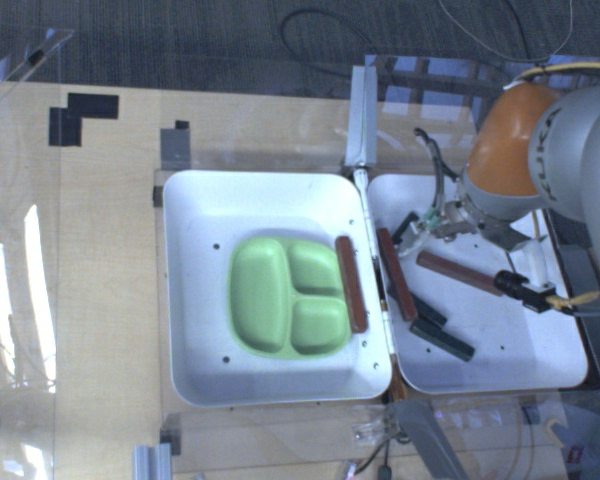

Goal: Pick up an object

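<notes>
My gripper hangs low over the upper left part of the right bin, reaching in from the right. Just below it a brown stick lies at a slant across the bin floor. Another brown stick runs along the bin's left wall. A black bar lies near the bin's front left, with a shorter black piece just above it. I see nothing between the fingers.
The left bin holds a green divided tray, with a third brown stick lying along the tray's right side. A metal post stands behind the gap between the bins.
</notes>
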### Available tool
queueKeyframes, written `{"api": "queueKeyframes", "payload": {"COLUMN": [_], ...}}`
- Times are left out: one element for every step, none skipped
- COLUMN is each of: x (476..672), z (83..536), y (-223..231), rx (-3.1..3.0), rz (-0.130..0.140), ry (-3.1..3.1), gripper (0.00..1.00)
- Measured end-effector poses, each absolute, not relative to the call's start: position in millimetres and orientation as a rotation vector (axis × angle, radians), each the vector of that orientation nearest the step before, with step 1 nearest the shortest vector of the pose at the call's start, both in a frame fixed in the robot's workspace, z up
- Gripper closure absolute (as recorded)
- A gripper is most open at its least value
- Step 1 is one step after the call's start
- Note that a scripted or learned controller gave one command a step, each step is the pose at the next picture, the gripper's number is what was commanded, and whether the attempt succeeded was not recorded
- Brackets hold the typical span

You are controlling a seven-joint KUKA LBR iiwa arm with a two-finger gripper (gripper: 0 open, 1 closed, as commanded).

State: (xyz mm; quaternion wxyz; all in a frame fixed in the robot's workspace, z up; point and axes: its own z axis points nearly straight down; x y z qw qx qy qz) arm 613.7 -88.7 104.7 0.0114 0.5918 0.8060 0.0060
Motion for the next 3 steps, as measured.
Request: {"api": "queueKeyframes", "payload": {"x": [591.4,595.4,606.3], "z": [90.3,104.4,202.2], "y": [-121.3,-120.1,-68.4], "rx": [1.837,1.828,1.85], "rz": [0.01,0.021,0.009], "ry": [2.533,2.528,2.529], "gripper": [0.0,1.0,1.0]}}
